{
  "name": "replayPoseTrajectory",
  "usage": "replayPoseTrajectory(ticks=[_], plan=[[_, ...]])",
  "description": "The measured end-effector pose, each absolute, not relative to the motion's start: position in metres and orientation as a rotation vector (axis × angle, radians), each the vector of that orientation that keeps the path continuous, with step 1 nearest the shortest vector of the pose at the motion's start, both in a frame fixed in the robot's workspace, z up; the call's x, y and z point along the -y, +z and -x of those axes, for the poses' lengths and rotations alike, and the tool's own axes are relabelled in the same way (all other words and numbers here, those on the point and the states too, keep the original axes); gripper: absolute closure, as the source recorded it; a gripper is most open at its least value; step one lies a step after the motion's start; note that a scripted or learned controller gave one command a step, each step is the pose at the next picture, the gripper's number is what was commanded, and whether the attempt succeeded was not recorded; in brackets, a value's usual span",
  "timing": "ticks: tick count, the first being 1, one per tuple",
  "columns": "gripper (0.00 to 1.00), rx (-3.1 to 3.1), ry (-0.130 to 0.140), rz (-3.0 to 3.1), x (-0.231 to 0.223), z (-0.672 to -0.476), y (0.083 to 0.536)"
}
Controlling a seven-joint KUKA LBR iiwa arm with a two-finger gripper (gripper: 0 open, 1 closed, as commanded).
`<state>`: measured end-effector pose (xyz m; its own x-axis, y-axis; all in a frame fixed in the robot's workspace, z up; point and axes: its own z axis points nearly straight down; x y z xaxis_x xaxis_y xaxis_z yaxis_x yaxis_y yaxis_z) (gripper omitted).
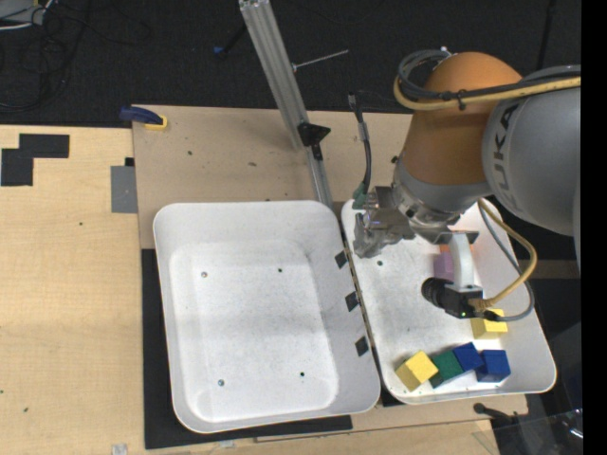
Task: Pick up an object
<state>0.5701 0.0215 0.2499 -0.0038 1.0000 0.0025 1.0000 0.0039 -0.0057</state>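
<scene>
Camera view: claw (368, 238) hanging over right bin's (408, 349) upper left corner, grip state unclear; blocks (455, 363) sitting near front edge.

Even, bright overhead light; dim background at 12 o'clock. Soft shadow in left bin (190, 254); arm (531, 150) slightly blurred.

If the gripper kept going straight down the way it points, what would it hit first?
Most likely bare floor of the right bin, near its left wall. The gripper points down there, and the coloured blocks lie apart, toward the near right corner. Depth is hard to judge from this slanted view.
</scene>
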Motion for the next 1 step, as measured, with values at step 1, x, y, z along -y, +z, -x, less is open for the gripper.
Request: replayPoseTrajectory(ticks=[1], plan=[[1.00, 2.220, 0.006, 2.213, -0.0696, -0.5469, 0.2318]])
